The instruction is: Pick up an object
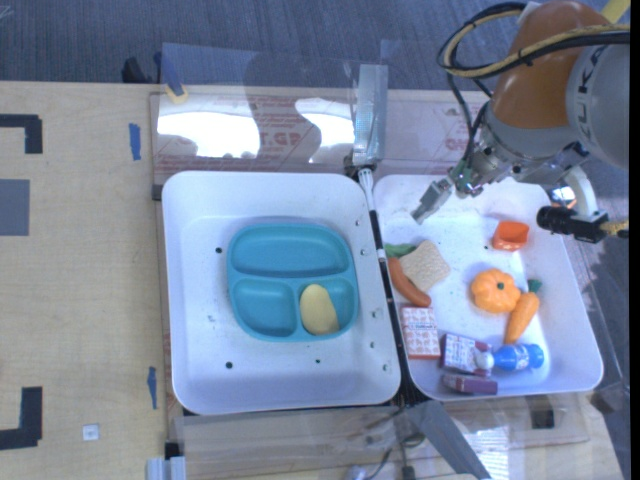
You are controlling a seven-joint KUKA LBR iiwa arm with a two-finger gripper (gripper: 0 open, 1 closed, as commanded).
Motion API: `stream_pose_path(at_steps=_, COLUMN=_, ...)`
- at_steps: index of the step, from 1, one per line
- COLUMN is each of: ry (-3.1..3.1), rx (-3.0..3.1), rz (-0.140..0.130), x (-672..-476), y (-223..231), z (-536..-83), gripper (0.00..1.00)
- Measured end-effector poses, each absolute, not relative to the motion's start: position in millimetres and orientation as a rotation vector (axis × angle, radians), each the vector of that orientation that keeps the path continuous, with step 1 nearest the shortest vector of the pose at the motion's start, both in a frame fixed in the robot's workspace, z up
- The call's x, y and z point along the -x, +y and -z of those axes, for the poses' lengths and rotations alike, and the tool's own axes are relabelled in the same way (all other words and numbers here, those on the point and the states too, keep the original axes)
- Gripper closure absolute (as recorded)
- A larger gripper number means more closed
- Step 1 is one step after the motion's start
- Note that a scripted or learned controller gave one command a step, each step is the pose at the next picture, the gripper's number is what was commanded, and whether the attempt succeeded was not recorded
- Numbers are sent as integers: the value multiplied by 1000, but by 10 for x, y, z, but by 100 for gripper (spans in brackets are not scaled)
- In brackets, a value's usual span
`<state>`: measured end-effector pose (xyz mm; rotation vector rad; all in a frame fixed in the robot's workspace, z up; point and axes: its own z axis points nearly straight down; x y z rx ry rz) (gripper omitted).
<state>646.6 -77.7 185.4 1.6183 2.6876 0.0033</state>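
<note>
- No object is picked yet, and the task names none, so you choose among the things in the right bin point(585, 353), right of frame centre.
- Nearest the gripper point(432, 202) lies a tan cracker-like slab point(424, 264), just below it, with a long orange carrot piece point(407, 282) touching its lower left edge and something green at its upper left.
- Further right sit a small red-orange block point(511, 234), a little pumpkin point(495, 292) and a second carrot point(522, 314) leaning against it.
- Along the bin's lower edge you have a red-and-white packet point(419, 330), a patterned box point(461, 350) and a blue-and-white bottle point(514, 358), packed closely.
- The gripper hangs over the bin's upper left corner with nothing between its fingers; whether they are spread or closed you cannot tell from this slant.
- Judged step: approach, before any descent. The next move calls for settling on one target, centring over it and coming down.
- Room: the upper part of the right bin is bare white floor, so there is space to descend. The red-orange block stands alone and looks the cleanest to reach.
- Edges: the gripper is close to the divider point(372, 218) between the bins and to the bin's upper rim, so mind the wall on that side.
- The left bin point(190, 268) holds a blue tray point(270, 258) with a yellow piece point(319, 310) in its lower right compartment, well apart from the gripper.
</note>
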Motion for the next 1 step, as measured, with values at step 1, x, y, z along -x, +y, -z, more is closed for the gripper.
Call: stream_pose_path(at_steps=1, ry=2754, rx=-1522, rz=4, x=-5358, y=-1185, z=-1431, gripper=0)
